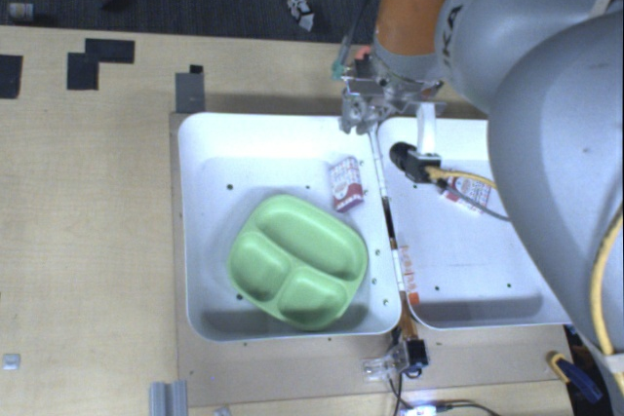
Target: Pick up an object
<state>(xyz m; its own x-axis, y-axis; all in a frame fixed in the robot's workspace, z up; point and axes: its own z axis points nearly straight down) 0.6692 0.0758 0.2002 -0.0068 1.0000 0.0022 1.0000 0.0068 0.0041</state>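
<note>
Arm [546, 112] overhangs right bin [468, 307].

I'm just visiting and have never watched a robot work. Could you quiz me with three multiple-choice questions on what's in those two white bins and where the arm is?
1. Where does the green divided plate lie?
A. in the left bin
B. in the right bin
C. on the bench outside the bins

2. How many compartments does the plate have?
A. one
B. three
C. five

3. Where is the gripper?
A. low over the plate
B. above the far end of the wall between the bins
C. outside the bins, at the near bench edge

Answers: 1 A, it rests on the left bin floor. 2 B, three hollows show. 3 B, it hangs by the far rim, near the small red-and-white packet.
</note>
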